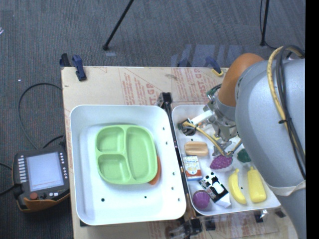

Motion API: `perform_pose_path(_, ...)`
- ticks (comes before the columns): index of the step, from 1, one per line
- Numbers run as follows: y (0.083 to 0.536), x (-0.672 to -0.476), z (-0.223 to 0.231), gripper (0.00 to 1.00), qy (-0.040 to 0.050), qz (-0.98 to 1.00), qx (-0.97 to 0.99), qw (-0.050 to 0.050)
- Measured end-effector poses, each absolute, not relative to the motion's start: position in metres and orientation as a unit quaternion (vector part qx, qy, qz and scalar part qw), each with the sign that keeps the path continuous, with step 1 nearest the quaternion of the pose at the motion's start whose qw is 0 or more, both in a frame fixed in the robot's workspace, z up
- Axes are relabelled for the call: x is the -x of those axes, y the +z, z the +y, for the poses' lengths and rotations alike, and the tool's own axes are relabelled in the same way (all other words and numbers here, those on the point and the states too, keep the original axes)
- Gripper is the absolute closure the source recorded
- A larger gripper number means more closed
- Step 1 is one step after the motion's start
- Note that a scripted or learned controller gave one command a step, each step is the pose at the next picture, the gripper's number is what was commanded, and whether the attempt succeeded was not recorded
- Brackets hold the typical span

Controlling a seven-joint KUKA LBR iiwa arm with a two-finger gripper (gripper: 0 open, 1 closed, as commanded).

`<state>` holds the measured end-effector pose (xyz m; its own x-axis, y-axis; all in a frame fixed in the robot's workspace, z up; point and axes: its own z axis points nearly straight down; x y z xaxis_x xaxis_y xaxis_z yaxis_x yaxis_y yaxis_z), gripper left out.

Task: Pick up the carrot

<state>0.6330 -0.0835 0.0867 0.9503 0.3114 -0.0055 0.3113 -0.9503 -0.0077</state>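
Carrot [156,172] lies in the left bin [79,183], mostly tucked under the green plate [125,154], orange edge poking out. Pincer [223,144] hovers over the right bin, prob. near the purple grapes [221,161]; can't tell its state. Risk: plate blocks the grab, carrot slips.

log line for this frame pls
gripper: over right bin, above purple grapes | carrot: left bin, under green plate | not picked
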Motion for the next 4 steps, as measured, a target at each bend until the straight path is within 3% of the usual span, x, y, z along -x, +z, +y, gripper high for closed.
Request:
perform_pose_path(1,0.086,-0.574,-0.137,0.0,0.0041,-0.221,0.975,0.002)
perform_pose_path(2,0.086,-0.626,-0.079,0.0,0.0023,-0.109,0.994,0.004)
perform_pose_path(3,0.096,-0.625,-0.079,1.0,0.0056,-0.112,0.994,0.005)
perform_pose_path(4,0.095,-0.625,-0.078,0.0,0.0062,-0.113,0.994,0.005)
